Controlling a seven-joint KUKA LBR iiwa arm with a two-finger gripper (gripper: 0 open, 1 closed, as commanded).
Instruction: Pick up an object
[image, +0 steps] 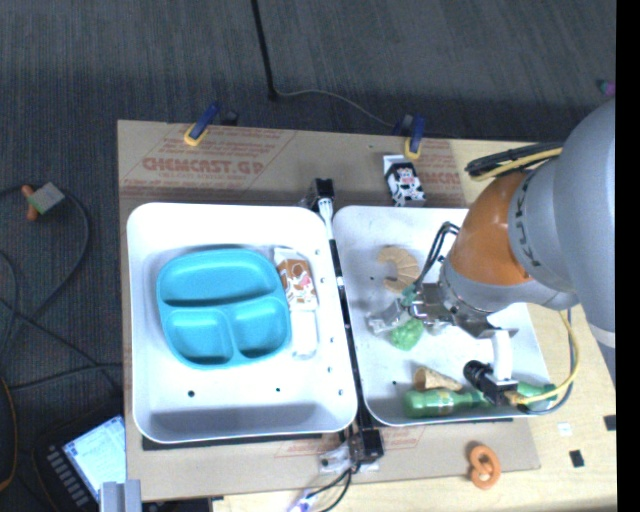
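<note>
A brown board (250, 165) printed with red lettering covers the bench, held at its far edge by a blue-and-yellow clamp (203, 123) and a second clamp (412, 135). A black cable (268, 60) runs off across the dark carpet (100, 60). An orange pretzel-shaped piece (484, 463) lies on the board's near edge, outside the bins
</note>
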